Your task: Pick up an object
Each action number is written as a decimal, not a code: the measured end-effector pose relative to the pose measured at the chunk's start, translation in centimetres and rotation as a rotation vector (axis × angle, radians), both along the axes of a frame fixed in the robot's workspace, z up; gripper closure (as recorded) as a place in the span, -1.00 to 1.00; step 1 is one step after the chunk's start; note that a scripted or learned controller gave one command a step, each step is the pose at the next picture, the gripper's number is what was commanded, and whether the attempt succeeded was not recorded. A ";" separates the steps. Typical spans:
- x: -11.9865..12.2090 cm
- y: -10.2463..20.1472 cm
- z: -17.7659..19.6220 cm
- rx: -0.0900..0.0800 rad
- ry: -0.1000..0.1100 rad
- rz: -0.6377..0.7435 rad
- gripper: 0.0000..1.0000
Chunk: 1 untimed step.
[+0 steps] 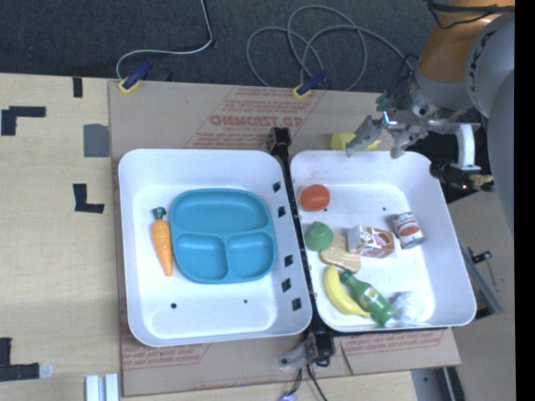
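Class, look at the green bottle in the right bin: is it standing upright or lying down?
Lying down: the green bottle rests on its side across the banana.

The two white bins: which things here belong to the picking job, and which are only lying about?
For the job:
gripper, open, above the right bin's far rim
tomato
banana
green bottle
small can
carrot
blue plate

Lying about:
cables
blue clamps
cardboard sheet
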<state>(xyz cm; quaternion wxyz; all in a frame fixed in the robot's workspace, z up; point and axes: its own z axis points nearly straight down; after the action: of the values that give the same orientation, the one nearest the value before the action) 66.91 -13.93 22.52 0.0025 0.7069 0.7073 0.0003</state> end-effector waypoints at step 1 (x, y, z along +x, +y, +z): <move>-0.2 4.5 -8.2 0.004 0.008 0.001 -1.00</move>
<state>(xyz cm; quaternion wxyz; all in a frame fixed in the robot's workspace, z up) 66.74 -9.39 14.28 -0.0017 0.7064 0.7078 -0.0012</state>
